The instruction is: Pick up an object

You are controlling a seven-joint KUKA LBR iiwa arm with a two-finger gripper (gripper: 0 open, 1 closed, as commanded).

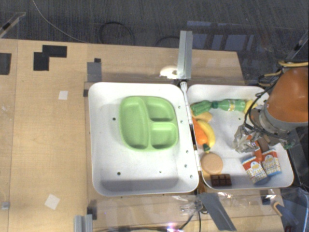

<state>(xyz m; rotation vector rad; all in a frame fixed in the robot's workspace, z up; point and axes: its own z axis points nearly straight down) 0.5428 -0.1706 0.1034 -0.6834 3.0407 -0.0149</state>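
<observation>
You have a pale wooden worktop (43,139) in front of you, with dark carpeted floor (145,8) beyond its far edge and black cables looping across it. Two shallow white bins sit side by side on the worktop: the left bin (106,178) carries a green divided tray (147,122), lying flat near its middle. The right bin (224,124) holds the clutter. The grey arm with its orange band (289,98) reaches in over that bin's right side, and its pincer (247,141) hangs low above the bin floor; you cannot tell whether it is spread or closed. Just beside it, toward the near right corner, lie two small juice cartons (263,167). A green bottle (222,105) lies along the far wall, a banana (206,129) and a carrot (200,134) rest against the left wall, and a round biscuit (212,163) and a dark chocolate piece (221,180) sit near the front.
</observation>
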